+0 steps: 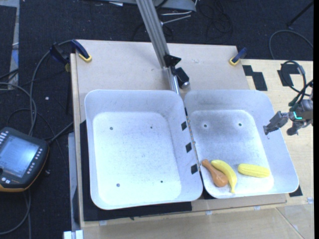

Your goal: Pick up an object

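My gripper (280,122) comes in at the right edge of the view, over the right rim of the right bin (269,108). It is small, dark and partly cut off, so I cannot tell how it is set, and I see nothing in its hold. Most of my arm lies outside the view.

The right bin is shallow, white, with rounded corners and a faintly speckled floor. Three things lie near its near edge, well apart from my gripper. A yellow corn cob (254,171), short and bumpy, lies with its long axis left to right. Left of it a smooth yellow banana (226,171) curves from far-left to near-right. An orange drumstick-shaped piece (214,174) lies touching the banana, partly hidden beneath it, its thin end pointing far-left.

The left bin (94,133) is the same white shape. Both sit on a pale wooden bench (129,66). A slanted metal pole (154,26) rises at the far side. A handheld control pendant (20,156) lies on the dark floor, far left.
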{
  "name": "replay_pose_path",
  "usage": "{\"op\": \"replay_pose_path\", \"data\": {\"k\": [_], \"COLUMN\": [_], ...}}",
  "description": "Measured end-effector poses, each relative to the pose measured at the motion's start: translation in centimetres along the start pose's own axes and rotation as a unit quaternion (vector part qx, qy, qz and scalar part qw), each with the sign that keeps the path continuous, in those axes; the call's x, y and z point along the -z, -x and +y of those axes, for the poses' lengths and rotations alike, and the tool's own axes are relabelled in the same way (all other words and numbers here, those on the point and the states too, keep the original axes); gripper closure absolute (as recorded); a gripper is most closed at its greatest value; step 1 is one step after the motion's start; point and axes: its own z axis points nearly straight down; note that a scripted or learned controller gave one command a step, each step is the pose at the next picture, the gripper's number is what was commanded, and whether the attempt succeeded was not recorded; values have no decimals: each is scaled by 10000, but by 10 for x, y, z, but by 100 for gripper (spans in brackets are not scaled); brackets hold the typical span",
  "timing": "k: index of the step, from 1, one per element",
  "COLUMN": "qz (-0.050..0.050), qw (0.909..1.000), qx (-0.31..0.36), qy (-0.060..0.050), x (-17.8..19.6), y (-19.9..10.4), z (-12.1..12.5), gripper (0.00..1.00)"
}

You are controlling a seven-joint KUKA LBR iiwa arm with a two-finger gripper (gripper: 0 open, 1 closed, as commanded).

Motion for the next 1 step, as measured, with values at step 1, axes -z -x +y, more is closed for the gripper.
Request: {"op": "replay_pose_path", "data": {"k": [1], "qz": [0], "qw": [10000], "qx": [0], "qy": [0], "x": [0], "y": [0], "z": [0], "gripper": [0]}}
